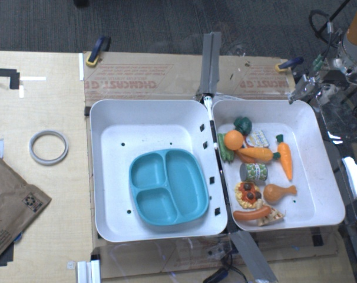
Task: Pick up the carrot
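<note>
Red lettering on the cardboard sheet behind the bins read "CHEMCAST GP", printed upside down in this view, and the brown box at the near left edge carried a black "BOX". The small can in the right bin had a green label too small to read.

The arm's end sat at the far right, just beyond the far right corner of the right bin, with cables trailing behind it. The gripper hung there above the bin's rim, well apart from the food; whether its fingers were spread or pressed together could not be told.

The carrot lay in the right bin toward its right side, its green top pointing far and its tip near. Just left of it lay a second orange vegetable, crosswise, with an orange and a dark green piece farther left. Near the carrot's tip sat a chicken drumstick, then a pizza slice and a hot dog. The left bin held a teal divided plate. A tape roll rested on the counter at left.
</note>
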Controlling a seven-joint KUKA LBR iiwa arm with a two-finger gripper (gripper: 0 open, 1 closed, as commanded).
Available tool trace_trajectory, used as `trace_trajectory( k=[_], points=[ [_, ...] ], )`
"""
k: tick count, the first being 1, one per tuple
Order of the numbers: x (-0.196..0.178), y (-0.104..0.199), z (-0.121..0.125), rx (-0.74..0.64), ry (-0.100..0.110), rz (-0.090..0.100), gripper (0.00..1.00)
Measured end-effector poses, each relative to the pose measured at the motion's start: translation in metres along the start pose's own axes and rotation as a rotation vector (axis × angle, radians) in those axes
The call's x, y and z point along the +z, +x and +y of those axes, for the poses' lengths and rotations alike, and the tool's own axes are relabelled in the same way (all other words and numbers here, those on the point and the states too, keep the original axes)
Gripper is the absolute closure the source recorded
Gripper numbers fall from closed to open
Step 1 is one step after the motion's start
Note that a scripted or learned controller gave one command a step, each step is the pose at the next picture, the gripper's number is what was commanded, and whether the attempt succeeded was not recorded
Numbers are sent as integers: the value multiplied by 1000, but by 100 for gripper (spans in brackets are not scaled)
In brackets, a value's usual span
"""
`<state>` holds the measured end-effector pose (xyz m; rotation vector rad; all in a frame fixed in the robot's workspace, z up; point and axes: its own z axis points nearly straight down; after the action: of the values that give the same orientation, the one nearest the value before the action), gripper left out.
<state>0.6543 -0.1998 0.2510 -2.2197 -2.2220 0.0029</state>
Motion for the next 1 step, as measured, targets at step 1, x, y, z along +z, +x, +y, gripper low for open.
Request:
trace_trajectory(
  k=[1],
  points=[
    [143,-11,-24,59,1,1,0]
  ],
)
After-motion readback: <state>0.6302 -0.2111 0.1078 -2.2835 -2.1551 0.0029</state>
